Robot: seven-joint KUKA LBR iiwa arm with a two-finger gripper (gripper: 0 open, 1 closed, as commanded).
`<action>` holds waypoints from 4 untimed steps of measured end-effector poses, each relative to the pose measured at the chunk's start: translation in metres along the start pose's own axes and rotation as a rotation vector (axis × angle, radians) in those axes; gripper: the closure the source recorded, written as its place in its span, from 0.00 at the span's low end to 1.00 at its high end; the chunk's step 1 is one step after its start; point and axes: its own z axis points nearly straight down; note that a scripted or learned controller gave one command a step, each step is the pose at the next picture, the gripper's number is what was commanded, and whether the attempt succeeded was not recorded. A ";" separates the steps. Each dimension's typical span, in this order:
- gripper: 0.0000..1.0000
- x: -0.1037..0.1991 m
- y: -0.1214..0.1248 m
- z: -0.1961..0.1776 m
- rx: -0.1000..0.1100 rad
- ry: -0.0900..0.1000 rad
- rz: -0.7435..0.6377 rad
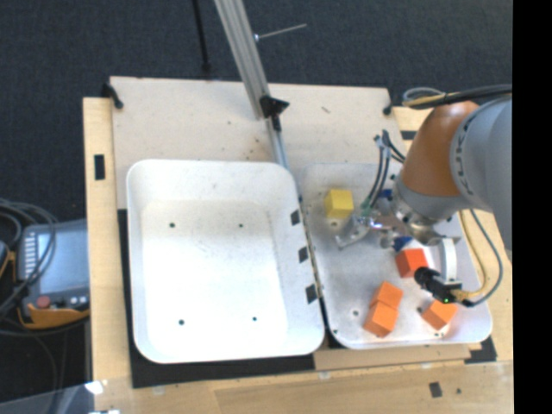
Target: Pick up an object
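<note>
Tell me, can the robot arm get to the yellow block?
Probably yes. The yellow block sits alone in the right bin, nothing on top, and the gripper is just beside it.

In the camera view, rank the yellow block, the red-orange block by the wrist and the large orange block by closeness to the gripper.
Gripper, right bin:
1. Yellow block, just above it.
2. Red-orange block, to its right.
3. Large orange block, below, near the bin's front.

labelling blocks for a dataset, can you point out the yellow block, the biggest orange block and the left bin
yellow block [339,202], camera view, its top face
biggest orange block [384,309], camera view, middle of the block
left bin [138,179], camera view, its upper left rim
</note>
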 end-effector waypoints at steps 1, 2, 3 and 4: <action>0.00 -0.001 0.001 0.015 -0.006 -0.002 0.001; 1.00 -0.002 0.002 0.003 -0.010 -0.001 0.006; 1.00 -0.004 0.000 -0.041 -0.010 0.000 0.005; 1.00 -0.007 -0.004 -0.104 -0.013 -0.001 -0.002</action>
